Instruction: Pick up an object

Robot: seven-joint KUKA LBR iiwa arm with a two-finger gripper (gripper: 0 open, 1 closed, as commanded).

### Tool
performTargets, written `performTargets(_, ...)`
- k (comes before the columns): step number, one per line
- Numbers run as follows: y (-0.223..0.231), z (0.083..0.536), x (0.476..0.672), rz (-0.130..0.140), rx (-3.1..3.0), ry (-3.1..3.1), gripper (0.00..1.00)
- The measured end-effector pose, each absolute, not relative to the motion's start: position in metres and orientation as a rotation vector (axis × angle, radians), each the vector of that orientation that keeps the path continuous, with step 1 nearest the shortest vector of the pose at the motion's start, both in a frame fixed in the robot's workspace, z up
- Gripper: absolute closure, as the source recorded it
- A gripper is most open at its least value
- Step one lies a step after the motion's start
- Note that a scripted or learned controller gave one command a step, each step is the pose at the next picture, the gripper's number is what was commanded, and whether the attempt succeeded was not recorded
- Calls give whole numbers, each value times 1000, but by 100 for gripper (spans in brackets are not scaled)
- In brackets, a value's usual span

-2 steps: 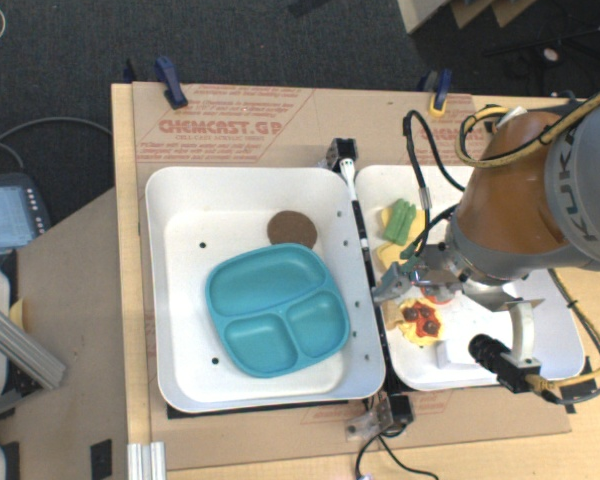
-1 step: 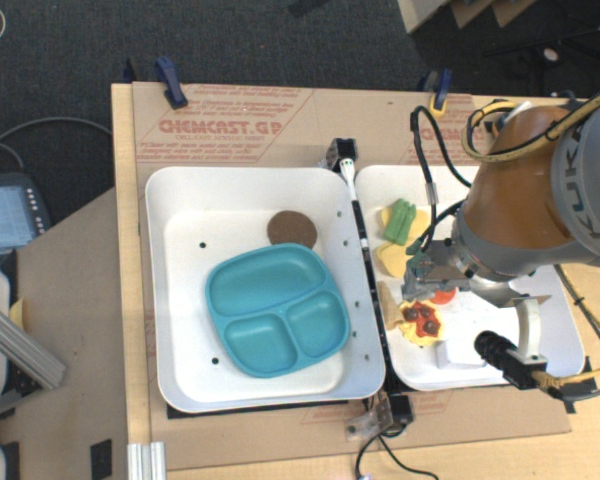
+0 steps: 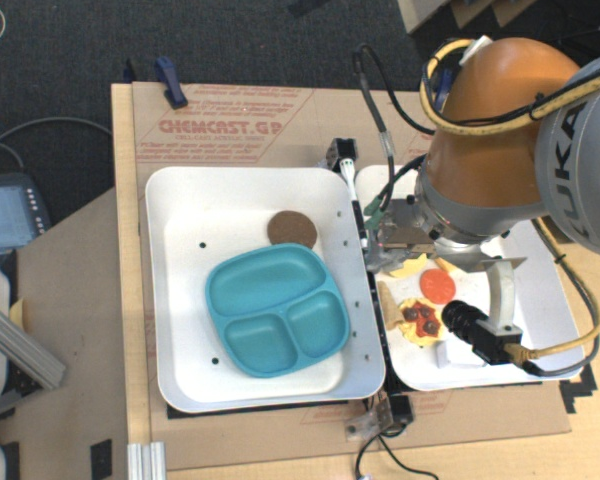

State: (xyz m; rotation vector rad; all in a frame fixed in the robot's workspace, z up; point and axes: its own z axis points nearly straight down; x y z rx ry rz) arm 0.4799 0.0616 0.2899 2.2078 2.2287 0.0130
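The claw (image 3: 392, 251) hangs low over the left edge of the right bin (image 3: 546, 286), just beside the wall it shares with the left bin (image 3: 170, 268). The orange band and grey wrist of the arm (image 3: 500, 118) cover most of it from above, so whether it is released or clenched cannot be told, and nothing can be seen in its grasp.

Closest to it lies a yellow piece (image 3: 412, 266), just below and to the right of the claw in this view, partly tucked under the wrist. An orange disc (image 3: 438, 286) sits right next to that, touching or nearly touching the yellow piece. A little further toward the near edge is a dark red lump (image 3: 420, 317) resting on something pale yellow; its shape is hard to make out. The far half of the right bin is hidden by the arm.

Across the shared wall, in the left bin, a brown disc (image 3: 293, 229) lies flat, near the claw but apart from it. A teal tray (image 3: 275, 310) with 3 compartments lies just in front of the brown disc, set at a slant. Both bins rest on a cardboard sheet (image 3: 230, 123) with red print.
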Motion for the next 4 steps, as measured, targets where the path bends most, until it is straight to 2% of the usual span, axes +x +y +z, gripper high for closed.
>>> performTargets(1, 143, 252, 478, -4, 2216, 2233, 100)
performTargets(2, 139, 265, 479, 0, 2221, 2224, 100)
performTargets(3, 175, 403, 480, 26, 2209, 2225, 100)
performTargets(4, 218, 250, 476, -22, 2222, 2231, 100)
